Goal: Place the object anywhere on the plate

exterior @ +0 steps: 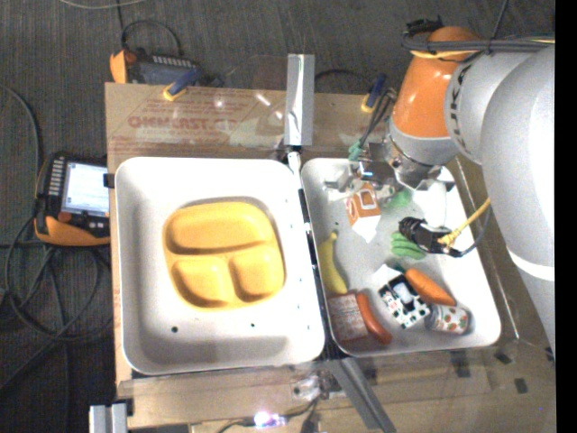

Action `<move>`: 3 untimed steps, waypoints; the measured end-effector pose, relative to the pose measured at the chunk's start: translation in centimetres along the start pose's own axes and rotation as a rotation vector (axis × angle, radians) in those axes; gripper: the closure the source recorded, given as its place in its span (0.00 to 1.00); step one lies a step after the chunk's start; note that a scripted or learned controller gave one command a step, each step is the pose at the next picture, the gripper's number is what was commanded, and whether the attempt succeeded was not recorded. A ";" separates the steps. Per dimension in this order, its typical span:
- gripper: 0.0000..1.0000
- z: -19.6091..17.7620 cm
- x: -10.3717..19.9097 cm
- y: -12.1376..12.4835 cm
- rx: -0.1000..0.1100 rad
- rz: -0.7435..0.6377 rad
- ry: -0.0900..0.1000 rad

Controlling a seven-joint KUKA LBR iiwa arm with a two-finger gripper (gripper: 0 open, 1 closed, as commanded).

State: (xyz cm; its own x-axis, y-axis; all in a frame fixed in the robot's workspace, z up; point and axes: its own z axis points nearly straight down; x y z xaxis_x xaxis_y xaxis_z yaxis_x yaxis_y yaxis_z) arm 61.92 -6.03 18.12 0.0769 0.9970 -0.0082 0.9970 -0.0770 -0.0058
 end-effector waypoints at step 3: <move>1.00 -0.1 3.5 -1.7 -0.004 -0.553 0.007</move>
